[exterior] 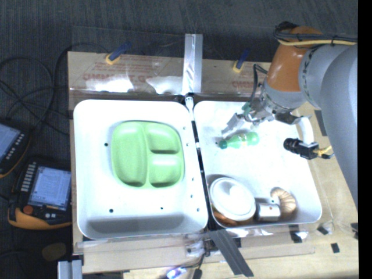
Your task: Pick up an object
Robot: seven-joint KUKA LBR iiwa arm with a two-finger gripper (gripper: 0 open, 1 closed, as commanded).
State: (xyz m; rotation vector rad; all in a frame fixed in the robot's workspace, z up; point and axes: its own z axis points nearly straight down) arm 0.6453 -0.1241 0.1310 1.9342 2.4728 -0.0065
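Note:
A small green bottle (240, 139) lies on its side in the upper middle of the right bin (273, 167). My gripper (245, 120) hangs just above it and slightly behind. Its fingers (233, 124) are spread open, and nothing sits between them. The grey arm with its orange band (289, 68) comes in from the upper right. In the bin's front part are a white bowl (232, 195) on a brown-rimmed dish, a brown curved piece (284, 199) and a small grey-white block (268, 210).
A green divided plate (148, 154) lies in the middle of the left bin (93, 208). A black and yellow fitting (299, 146) pokes over the right bin's right wall. A metal divider post (192, 63) stands behind, between the bins.

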